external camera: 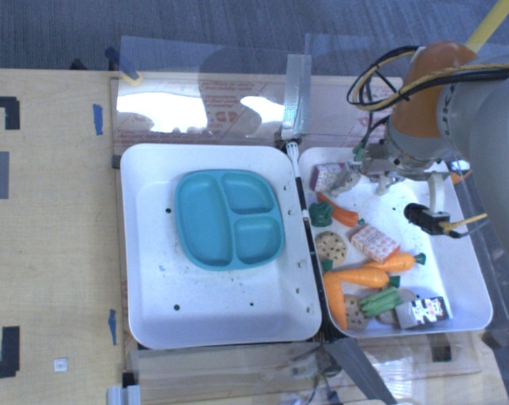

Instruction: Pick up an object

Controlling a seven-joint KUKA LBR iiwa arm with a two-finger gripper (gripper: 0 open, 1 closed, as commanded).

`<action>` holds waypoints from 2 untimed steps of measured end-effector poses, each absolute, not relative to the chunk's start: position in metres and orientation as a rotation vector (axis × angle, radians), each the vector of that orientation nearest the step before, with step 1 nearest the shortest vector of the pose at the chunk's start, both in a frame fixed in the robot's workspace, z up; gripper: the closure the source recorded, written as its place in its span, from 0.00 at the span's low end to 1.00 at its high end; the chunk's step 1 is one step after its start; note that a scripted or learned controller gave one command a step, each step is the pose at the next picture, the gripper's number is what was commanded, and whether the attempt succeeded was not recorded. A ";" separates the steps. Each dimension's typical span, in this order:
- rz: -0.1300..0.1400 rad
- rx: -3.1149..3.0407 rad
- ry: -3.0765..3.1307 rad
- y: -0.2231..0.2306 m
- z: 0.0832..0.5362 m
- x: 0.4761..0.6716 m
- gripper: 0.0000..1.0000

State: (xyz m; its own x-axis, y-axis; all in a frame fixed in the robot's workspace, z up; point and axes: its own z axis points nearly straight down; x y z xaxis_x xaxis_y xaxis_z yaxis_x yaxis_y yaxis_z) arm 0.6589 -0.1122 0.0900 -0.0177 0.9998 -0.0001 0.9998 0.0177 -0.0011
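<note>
End effector [365, 169]: low over the far end of the right bin [482, 306], reaching in from the right. How far open it is, I cannot tell, and nothing shows in its grip.
Nearest candidate: a small purple-and-white packet [326, 178], just beside the end effector on its left, lying flat on the bin floor.
Packet axis: roughly side to side, pointing towards the end effector, though it is too small to call firmly.
Next nearest: a short carrot [340, 213], nearer the camera than the end effector and a little left, lying at a slant with a green piece [321, 215] touching its left tip.
Further off: cookie [330, 246], pink wafer [374, 243] and long carrot [368, 276], all well towards the camera from the end effector, crowded together.
Teal plate [229, 218]: far to the end effector's left, alone in the left bin [144, 226].
Judgement: the packet is the likely pick — a short slide left, then down. Nothing is lifted, so the task looks barely started.
Risk: the packet sits near the bin wall — tight room there.
</note>
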 end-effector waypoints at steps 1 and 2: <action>-0.004 -2.168 -2.277 -0.101 0.087 0.602 0.00; -0.007 -2.058 -2.379 -0.095 0.088 0.571 0.00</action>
State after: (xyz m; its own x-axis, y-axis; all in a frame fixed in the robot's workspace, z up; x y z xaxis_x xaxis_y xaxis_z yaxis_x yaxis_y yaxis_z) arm 0.5710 -0.0954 0.0878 -0.1438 0.9896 -0.0005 0.9896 0.1438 0.0063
